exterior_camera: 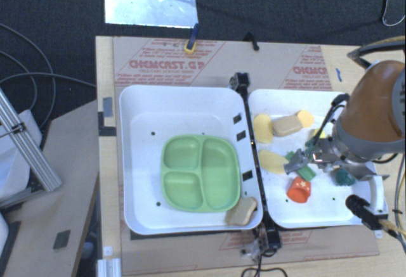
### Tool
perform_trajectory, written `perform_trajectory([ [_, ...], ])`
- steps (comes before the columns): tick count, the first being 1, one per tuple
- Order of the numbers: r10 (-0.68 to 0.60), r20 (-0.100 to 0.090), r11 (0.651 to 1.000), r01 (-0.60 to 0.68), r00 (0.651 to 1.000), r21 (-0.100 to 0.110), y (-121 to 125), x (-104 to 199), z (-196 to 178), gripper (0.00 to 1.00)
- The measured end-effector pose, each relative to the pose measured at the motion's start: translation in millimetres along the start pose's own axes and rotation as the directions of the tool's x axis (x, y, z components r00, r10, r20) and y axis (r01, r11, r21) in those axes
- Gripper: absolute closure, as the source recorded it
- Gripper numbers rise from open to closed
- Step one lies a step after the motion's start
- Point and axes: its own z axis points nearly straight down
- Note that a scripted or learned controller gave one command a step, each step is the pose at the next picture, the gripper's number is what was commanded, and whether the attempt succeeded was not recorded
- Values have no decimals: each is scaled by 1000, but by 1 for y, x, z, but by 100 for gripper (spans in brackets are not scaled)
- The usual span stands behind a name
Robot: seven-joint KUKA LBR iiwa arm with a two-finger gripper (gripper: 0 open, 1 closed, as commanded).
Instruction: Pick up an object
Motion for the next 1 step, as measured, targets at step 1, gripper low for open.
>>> perform_trajectory([
  [1, -13, -2, 1000, 13, 1000, -11, 3, 14, -78, 0],
])
